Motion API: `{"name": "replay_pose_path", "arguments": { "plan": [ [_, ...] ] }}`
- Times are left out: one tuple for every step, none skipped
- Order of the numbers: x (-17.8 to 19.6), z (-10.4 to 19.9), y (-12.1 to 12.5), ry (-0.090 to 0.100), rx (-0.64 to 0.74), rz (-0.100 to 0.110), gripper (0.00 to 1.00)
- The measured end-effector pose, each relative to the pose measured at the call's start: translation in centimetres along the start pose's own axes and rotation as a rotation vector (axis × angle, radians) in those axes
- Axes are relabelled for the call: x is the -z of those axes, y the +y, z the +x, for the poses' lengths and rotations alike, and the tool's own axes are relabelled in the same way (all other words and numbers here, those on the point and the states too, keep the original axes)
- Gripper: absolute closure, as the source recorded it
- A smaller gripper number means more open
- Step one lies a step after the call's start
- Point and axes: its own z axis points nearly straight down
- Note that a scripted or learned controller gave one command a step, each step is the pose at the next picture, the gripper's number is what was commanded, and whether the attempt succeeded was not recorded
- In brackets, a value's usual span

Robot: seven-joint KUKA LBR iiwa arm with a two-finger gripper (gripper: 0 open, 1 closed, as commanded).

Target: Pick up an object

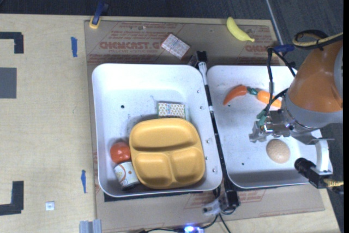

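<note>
Two white bins (109, 95); one yellow tray (163, 151); one egg (278, 150); one carrot (235, 93); one banana (239, 30); one tomato (120, 151); one can (126, 174).

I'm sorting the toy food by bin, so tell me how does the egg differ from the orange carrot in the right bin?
The egg is tan, rounded and plain; the carrot is orange, long, tapered and curved, with a green end. The egg lies near the bin's front, right beside the hand; the carrot lies farther back, toward the left wall of the right bin. Both rest loose on that bin's white floor, neither one gripped.
</note>
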Motion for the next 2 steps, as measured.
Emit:
{"name": "replay_pose_path", "arguments": {
  "plan": [
    [0.0,0.0,0.0,0.000,0.000,0.000,0.00],
    [-9.8,-2.8,0.0,0.001,0.000,-0.001,0.00]
  ]
}}
